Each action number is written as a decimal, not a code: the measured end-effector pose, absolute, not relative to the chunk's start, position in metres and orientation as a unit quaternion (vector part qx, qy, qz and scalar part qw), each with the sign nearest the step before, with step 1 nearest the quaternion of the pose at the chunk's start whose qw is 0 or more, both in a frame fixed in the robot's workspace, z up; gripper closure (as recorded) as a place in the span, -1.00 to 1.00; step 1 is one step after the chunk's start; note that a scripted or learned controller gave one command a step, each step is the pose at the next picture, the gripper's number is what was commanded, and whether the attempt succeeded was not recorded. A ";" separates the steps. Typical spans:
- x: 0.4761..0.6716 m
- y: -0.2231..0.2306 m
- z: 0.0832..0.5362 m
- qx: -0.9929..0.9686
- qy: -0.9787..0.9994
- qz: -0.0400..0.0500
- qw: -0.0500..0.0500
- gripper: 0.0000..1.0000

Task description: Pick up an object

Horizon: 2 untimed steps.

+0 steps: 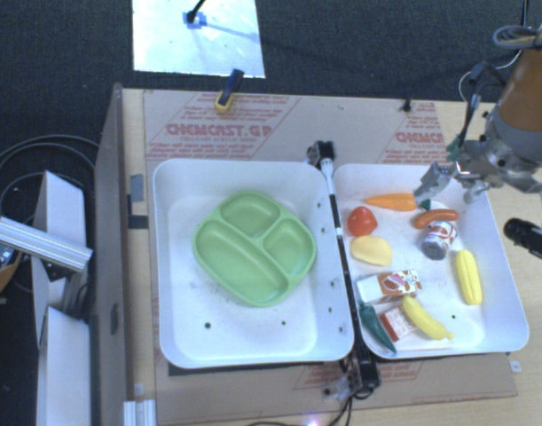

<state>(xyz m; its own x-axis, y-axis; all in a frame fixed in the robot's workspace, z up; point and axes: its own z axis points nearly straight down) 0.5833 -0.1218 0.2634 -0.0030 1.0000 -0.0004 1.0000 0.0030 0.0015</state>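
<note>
Carrot [390,201] lies untouched at the far end of the right bin [510,322], just beyond the tomato [362,221], with the gripper [450,183] hovering beside it, grip state impossible to tell, so nothing is lifted and the whole pick remains ahead.
</note>
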 end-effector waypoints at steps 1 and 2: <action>0.610 -0.157 0.187 0.707 0.707 -0.001 0.000 -1.00; 0.614 -0.184 0.098 0.707 0.707 -0.002 -0.002 -1.00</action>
